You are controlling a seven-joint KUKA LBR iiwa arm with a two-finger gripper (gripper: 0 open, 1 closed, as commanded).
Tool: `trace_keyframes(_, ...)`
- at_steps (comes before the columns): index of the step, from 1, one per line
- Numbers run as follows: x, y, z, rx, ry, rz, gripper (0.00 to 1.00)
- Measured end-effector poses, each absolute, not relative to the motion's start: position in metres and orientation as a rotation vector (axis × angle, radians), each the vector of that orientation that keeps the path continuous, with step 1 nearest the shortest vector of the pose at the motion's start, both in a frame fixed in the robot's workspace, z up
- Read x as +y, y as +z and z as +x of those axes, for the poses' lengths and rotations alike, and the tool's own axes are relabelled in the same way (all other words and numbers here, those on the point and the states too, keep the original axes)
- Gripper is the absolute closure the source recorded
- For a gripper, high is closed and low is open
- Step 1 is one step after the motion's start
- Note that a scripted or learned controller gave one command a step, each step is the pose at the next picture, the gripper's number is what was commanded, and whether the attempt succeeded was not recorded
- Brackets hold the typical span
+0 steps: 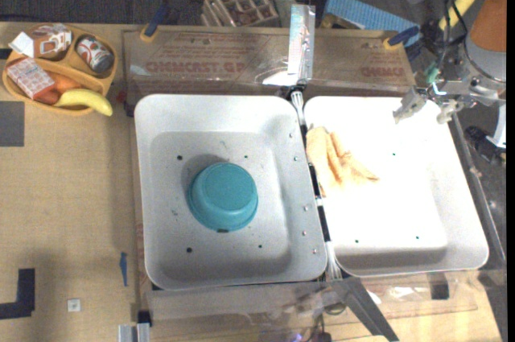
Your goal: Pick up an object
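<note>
Hovering over right white bin (451, 195) far corner, jaws (425, 103) state unclear; pale yellow limp peel-like object (338, 157) likeliest target, teal upturned plastic bowl (224, 195) alternative.

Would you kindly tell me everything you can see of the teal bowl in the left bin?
The teal bowl is round, plain and matte, plastic by its look, and lies upside down, its flat base facing up and its wider rim on the floor of the left bin. It sits near the middle of that floor, slightly toward the near side, clear of all four walls. Nothing touches it except the bin. The gripper is far off, above the other bin's far right corner.
</note>
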State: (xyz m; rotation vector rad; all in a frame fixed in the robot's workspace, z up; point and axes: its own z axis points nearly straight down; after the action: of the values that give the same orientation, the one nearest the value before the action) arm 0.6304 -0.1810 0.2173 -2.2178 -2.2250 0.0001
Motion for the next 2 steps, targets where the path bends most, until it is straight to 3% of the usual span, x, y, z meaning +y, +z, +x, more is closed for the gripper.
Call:
trace_keyframes(1,-0.121,0.144,0.629,-2.183,0.000,-2.259,0.00)
trace_keyframes(2,-0.111,0.092,0.591,-2.310,-0.013,-2.148,0.00)
